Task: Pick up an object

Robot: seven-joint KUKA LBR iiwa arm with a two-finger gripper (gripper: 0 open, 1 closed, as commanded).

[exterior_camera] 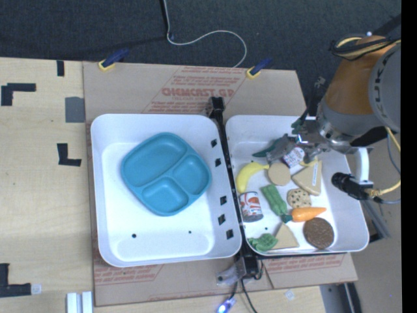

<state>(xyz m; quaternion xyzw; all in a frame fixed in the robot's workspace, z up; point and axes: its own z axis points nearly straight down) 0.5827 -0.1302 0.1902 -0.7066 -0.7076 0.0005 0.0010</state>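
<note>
**Over the right bin: gripper low among the toy food, nothing lifted**

Over the right bin [352, 243], toward its 12 o'clock end, the gripper [294, 150] sits low above the crowded toy food. Whether its jaws stand wide or narrow cannot be told, since the wrist hides them, and no item shows between them.

Candidates lie close by: a banana [251, 174] at the gripper's 8 o'clock, a tan round piece [279, 175] just beside it at 7, a cheese wedge [310, 178] at 5. Farther toward 6 lie a green pod [274, 199], a cookie [299, 197], a carrot [307, 213], a small can [251, 206] and a brown disc [318, 232]. The left bin [104, 194] bears 1 blue divided plate [165, 173].

This looks like the reach-and-grasp step, perhaps already at contact. Next, the jaws would need to settle around 1 item alone, since neighbours touch, then rise straight up.
</note>
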